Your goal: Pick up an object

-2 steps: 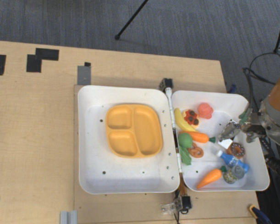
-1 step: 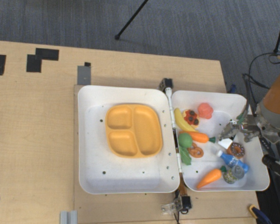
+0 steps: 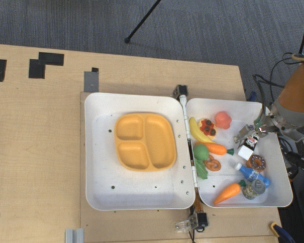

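Carrot (image 3: 228, 192) near right bin's (image 3: 284, 197) front rim, gripper (image 3: 247, 135) above, toys crowded

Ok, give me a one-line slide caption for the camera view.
Gripper hovers over toy-filled right white bin; orange three-compartment plastic plate sits in left white bin.

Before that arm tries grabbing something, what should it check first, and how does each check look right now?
1. Claw over the right bin: ok, it hangs near the upper right part.
2. Something between its fingers: cannot tell.
3. Target close by: ok, a small white block lies just below the claw.
4. Room around that target: not ok, a brown ring toy and a blue bottle crowd it.
5. Drop spot: ok, the yellow tray sits flat in the left bin.
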`<state>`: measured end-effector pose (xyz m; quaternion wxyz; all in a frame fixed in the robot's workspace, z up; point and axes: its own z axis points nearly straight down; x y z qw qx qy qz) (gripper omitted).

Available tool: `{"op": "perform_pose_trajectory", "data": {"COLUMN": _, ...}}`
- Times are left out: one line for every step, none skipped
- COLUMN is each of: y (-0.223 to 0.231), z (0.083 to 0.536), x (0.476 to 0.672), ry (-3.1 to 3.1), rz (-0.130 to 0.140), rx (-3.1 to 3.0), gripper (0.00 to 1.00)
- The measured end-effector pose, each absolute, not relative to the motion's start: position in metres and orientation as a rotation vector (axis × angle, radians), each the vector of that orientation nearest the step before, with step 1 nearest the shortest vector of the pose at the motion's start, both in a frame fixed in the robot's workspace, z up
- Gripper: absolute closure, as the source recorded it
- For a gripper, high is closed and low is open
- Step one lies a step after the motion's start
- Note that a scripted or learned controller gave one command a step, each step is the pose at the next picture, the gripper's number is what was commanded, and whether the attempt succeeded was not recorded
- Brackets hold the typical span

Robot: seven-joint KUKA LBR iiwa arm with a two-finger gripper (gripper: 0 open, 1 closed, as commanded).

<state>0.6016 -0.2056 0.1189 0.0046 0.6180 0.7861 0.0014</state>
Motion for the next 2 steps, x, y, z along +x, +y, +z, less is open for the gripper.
{"op": "perform_pose_trajectory", "data": {"y": -0.2064, "z": 0.1314, "x": 0.6043, "ry": 2.454, "rz": 0.008, "rx": 1.929, "gripper": 1.0}}
{"op": "perform_pose_trajectory", "data": {"y": -0.2063, "z": 0.1311, "x": 0.6041, "ry": 2.454, "rz": 0.008, "rx": 1.929, "gripper": 0.0}}
